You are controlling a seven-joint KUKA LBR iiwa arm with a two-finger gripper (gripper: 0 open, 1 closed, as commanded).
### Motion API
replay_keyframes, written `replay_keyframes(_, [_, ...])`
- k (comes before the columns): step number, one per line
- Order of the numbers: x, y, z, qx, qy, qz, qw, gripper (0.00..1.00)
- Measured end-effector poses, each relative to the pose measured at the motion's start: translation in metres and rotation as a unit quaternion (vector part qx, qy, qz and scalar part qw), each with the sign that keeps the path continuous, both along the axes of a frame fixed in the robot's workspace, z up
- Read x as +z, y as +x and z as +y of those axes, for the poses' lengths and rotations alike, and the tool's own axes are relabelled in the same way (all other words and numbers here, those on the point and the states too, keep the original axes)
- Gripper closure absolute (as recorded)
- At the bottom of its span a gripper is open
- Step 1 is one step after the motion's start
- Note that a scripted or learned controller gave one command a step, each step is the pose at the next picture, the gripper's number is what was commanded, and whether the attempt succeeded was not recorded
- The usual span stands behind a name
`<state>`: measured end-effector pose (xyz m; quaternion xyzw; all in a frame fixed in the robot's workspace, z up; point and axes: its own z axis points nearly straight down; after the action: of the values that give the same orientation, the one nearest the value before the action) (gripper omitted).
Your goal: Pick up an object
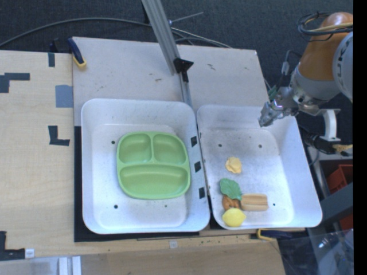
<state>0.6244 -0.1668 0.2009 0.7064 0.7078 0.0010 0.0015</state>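
The end effector (pixel 268 118), its state unclear, hovers above the right bin (pixel 287 148); the lemon (pixel 233 217) looks light, rounded, best pinched across its middle.

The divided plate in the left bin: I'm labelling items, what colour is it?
Light green, seen clearly in the camera view: the divided plastic plate with three compartments.

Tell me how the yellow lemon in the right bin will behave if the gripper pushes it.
The lemon looks rounded and smooth, so it may roll or slip. It lies close against the bin's near wall and the orange piece, so it probably cannot travel far.
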Motion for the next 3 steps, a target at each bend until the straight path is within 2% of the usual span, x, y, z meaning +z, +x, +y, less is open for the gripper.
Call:
replay_keyframes(1, [0.048, 0.001, 0.000, 0.000, -0.0002, -0.001, 1.0000, 1.00])
replay_keyframes(2, [0.037, -0.006, 0.046, 0.001, 0.0008, 0.002, 1.0000, 1.00])
replay_keyframes(3, [0.042, -0.005, 0.099, 0.002, 0.0012, 0.003, 1.0000, 1.00])
